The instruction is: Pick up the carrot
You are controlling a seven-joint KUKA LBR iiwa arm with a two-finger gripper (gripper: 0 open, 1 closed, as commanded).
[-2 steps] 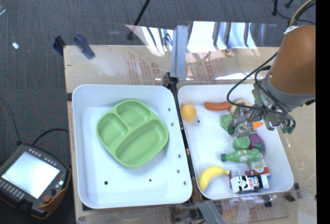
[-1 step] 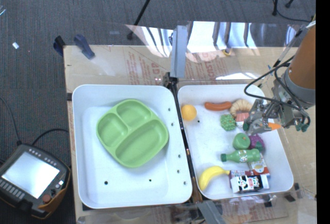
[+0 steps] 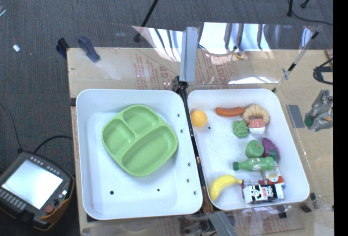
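The gripper (image 3: 321, 112) is waiting right of the bins, finger state indiscernible. Approaching the carrot (image 3: 230, 111), align across its width, avoiding the donut (image 3: 256, 116).

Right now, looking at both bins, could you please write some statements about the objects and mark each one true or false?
1. The carrot lies in the right bin. True.
2. The green plate is in the right bin. False: it sits in the left bin.
3. The banana lies near the right bin's front edge. True.
4. The orange ball rests on the plate. False: it is in the right bin, at its left wall.
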